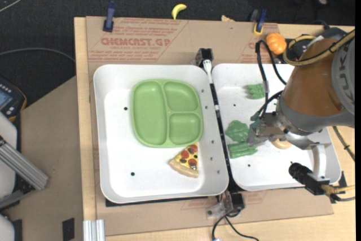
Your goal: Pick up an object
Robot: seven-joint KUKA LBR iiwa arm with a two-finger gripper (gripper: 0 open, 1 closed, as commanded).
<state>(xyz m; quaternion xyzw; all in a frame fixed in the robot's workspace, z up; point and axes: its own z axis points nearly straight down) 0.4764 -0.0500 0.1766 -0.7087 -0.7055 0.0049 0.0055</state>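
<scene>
My gripper (258, 134) hangs low over the right bin (271, 178), at its left-middle part. Just to its left lies a dark green leafy piece (237, 131), touching or nearly touching the gripper's tip. A second green piece (242, 150) lies right below that one. A lighter green leafy piece (255, 90) rests farther back in the same bin. Peeking out under the wrist is a small tan object (280, 144). The arm's bulk hides the bin's right half.
The left bin (110, 138) holds a green divided plate (167, 113) and a toy pizza slice (187, 161) near its front right. A black clip (205, 57) sits where the bins meet. An orange ball (276, 42) and a yellow banana (179, 9) lie beyond the bins.
</scene>
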